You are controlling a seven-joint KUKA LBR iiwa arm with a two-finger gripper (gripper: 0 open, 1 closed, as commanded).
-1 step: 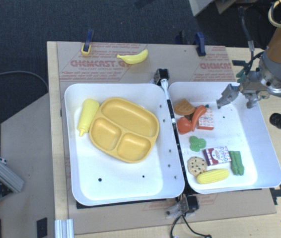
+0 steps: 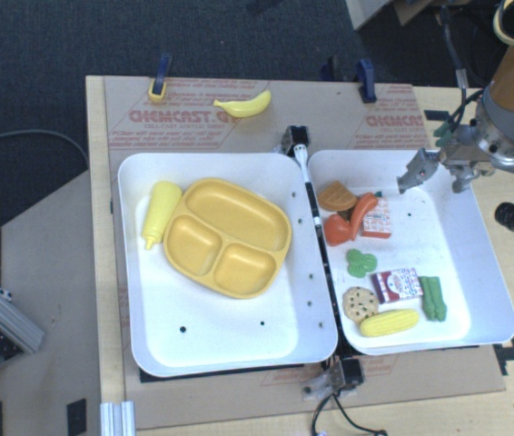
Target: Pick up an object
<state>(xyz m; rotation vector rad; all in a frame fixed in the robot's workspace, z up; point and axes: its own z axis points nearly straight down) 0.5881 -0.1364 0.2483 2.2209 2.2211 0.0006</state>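
Right now the gripper [image 2: 429,171] hangs above the upper part of the right bin [image 2: 475,243], and from where I stand I cannot tell how its jaws are set; nothing shows between them. Anything pickable lies away from it, toward the divider and the near rim: a brown bun-like piece [image 2: 336,195] and an orange carrot-like toy [image 2: 357,216] just beyond the jaws on the divider side, then a red-and-white packet [image 2: 378,221] beside them. Farther toward the near rim sit a green round piece [image 2: 361,262], a small boxed carton [image 2: 396,285], a cookie [image 2: 359,303], a corn cob [image 2: 390,322] and a green pod [image 2: 433,298]. My worry is the crowding: the carrot-like toy, bun and packet touch or overlap, so a descent there could pinch two things or nudge one aside and close on air. The flat packet and the cookie may offer little to grip. Straight beneath the jaws is bare white floor, so a plain drop would likely catch nothing. The left bin [image 2: 148,316] holds a yellow divided tray [image 2: 228,237] with a yellow bottle [image 2: 158,212] beside it. Both bins rest on a cardboard sheet [image 2: 193,116], clamped at the far edge, with a toy banana [image 2: 243,105] lying on it, dark carpet beyond.
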